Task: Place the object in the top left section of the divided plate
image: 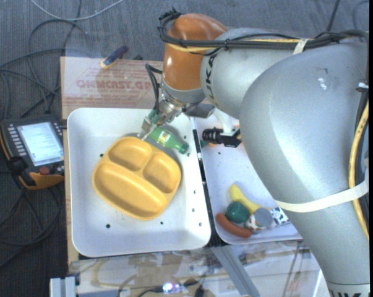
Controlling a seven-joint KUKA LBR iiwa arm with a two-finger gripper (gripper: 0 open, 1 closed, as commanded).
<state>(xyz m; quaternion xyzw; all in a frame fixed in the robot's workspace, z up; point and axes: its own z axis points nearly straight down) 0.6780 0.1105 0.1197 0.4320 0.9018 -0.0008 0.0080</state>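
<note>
A yellow divided plate point(138, 177) lies tilted in the left white bin point(87, 228), with two smaller sections at its upper side and one long section below. A green bottle point(169, 141) with a pale label lies slantwise at the plate's upper right rim, over the edge of the top right section. My gripper point(154, 124) hangs straight above the bottle's left end, touching or nearly touching it. The orange wrist band and grey arm hide the gripper's upper part.
The right bin point(223, 166) holds a yellow banana point(240, 195), a dark green round piece point(237, 212), a red sausage point(232, 227) and a small grey item point(263, 218) at its near end. A cardboard sheet point(106, 91) lies behind the left bin, a teach pendant point(31, 146) to its left.
</note>
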